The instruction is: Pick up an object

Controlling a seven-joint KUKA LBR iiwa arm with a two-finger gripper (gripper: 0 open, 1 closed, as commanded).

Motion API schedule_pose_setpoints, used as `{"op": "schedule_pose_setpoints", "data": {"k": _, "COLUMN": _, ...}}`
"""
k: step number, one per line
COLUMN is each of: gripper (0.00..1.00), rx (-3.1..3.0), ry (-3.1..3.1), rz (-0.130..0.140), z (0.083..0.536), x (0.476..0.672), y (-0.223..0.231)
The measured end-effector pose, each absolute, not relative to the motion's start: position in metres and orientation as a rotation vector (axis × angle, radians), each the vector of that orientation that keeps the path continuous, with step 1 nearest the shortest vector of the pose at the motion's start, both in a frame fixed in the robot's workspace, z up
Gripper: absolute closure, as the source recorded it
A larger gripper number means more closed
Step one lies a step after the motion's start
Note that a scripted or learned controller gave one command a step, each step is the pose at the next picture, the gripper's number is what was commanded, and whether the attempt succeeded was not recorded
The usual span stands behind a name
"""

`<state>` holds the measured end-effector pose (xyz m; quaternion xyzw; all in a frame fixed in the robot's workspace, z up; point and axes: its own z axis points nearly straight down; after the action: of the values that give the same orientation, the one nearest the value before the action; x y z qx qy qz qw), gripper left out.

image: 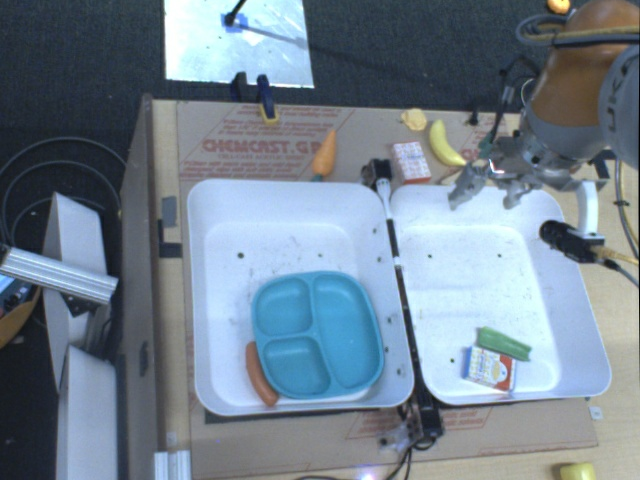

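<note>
My gripper [489, 192] hangs over the far edge of the right bin [560, 268], with its two grey fingers spread open and nothing between them. At the near side of that bin lie a green flat piece [503, 343] and, touching it, a small red and white box [489, 369]; both are well in front of the gripper. The left bin [225, 228] holds a blue divided plate [316, 334] with an orange sausage [260, 373] beside its left edge.
Behind the bins on the cardboard lie a carrot [323, 153], a small patterned box [410, 161], a banana [445, 144] and a yellow bit [413, 119]. A black hinge strip [396, 258] runs between the bins. A black cable end [565, 238] sticks out beside the arm.
</note>
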<state>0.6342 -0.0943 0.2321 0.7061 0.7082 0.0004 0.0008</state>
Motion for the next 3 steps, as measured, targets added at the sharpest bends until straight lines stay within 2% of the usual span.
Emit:
{"op": "schedule_pose_setpoints", "data": {"k": 1, "gripper": 0.00, "rx": 2.233, "ry": 2.223, "rz": -0.013, "z": 0.097, "x": 0.580, "y": -0.140}}
{"op": "schedule_pose_setpoints", "data": {"k": 2, "gripper": 0.00, "rx": 2.207, "ry": 2.223, "rz": 0.010, "z": 0.085, "x": 0.673, "y": -0.134}}
{"op": "schedule_pose_setpoints", "data": {"k": 3, "gripper": 0.00, "rx": 2.218, "ry": 2.221, "rz": 0.005, "z": 0.156, "x": 0.610, "y": -0.114}}
